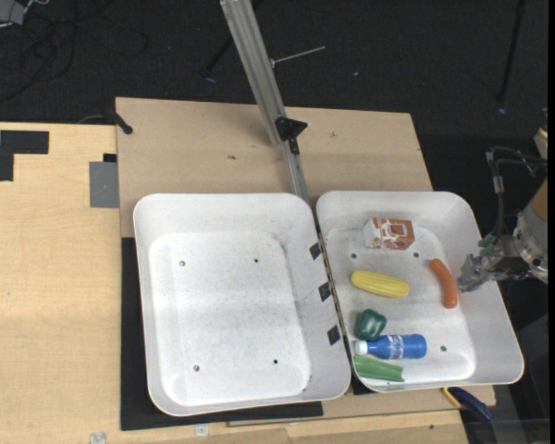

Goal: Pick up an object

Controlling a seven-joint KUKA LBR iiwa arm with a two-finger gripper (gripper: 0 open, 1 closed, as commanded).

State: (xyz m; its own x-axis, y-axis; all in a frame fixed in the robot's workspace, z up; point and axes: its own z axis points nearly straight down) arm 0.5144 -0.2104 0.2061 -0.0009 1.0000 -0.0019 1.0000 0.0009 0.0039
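The right bin holds a brown and white carton, a yellow corn cob, an orange-red sausage, a dark green pepper, a blue bottle with a white cap and a light green piece. My gripper hangs at the bin's right side, just right of the sausage. Nothing shows between its fingers.
The left bin lies beside the right one, with black clips along the shared wall. A slanted aluminium rail rises behind the bins. Bare wooden bench lies to the left and behind.
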